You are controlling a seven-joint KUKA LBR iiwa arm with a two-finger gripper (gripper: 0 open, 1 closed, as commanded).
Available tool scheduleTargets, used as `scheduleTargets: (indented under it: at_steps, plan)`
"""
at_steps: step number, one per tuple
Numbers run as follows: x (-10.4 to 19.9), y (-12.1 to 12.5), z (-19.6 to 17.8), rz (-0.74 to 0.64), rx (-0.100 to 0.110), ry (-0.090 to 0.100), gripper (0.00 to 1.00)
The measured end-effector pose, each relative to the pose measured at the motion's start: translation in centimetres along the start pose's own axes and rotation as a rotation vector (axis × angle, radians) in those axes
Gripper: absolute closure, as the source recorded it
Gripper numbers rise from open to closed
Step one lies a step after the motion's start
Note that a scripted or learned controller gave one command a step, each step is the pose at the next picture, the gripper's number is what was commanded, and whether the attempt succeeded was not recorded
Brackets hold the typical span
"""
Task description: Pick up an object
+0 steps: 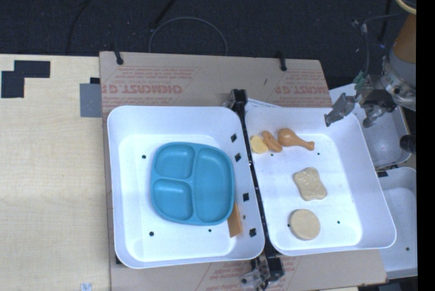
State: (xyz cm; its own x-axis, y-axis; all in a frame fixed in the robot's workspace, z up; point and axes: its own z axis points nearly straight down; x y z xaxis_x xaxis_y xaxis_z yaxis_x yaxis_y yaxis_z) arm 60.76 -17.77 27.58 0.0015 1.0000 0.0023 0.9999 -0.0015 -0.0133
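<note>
bench: two white bins | gripper (353, 110) released, nothing held, over right bin's (363, 153) far corner | risk: closing short of drumstick (293, 139), slice (310, 184), round cookie (304, 224)

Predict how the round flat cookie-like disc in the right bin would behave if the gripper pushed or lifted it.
The round disc lies flat in the right bin, so it would probably slide, not roll. Its low profile may give fingers little edge to pinch. It looks like a stiff, light toy food.

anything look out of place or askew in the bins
One thing: a thin brown stick-like piece lies wedged under the right edge of the blue divided plate in the left bin, apart from the food items in the right bin.
</note>
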Motion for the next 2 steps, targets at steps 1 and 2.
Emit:
scheduleTargets:
  at_steps: [1,2]
  plan:
    - [0.0,0.2,-0.7,-0.002,-0.013,-0.003,0.00]
    - [0.4,0.8,5.5,-0.003,-0.006,-0.001,0.00]
